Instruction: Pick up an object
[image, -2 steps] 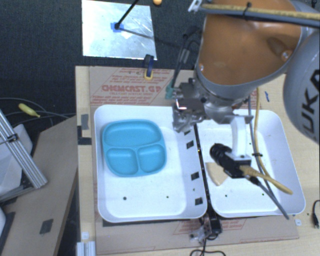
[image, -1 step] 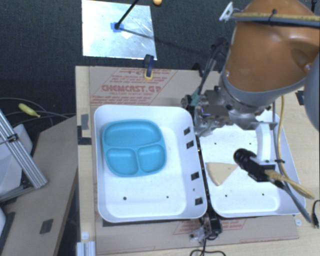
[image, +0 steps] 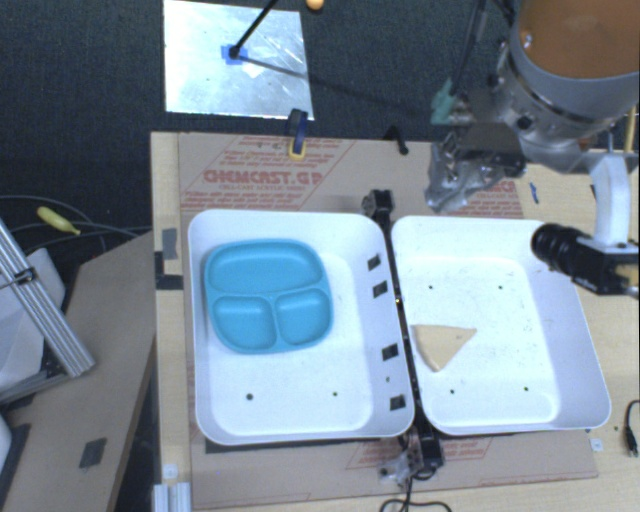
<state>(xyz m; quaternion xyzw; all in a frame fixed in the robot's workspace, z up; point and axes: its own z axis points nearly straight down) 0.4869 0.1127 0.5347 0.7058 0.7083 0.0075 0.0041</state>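
Observation:
A tan wedge-shaped piece (image: 441, 344) lies flat in the right bin (image: 560, 320), near its left wall. A blue divided plate (image: 268, 295) rests in the left bin (image: 300, 400), toward its far left. My gripper (image: 462, 185) hangs above the far edge of the right bin, well behind the wedge and apart from it. Its metal fingertips point down, and nothing shows between them.
A black camera mount (image: 575, 255) juts over the right bin's right rim. A black hinge strip (image: 392, 300) runs between the two bins. A brown cardboard sheet (image: 270, 170) lies under the bins. A foil sheet (image: 238, 60) sits at the back.

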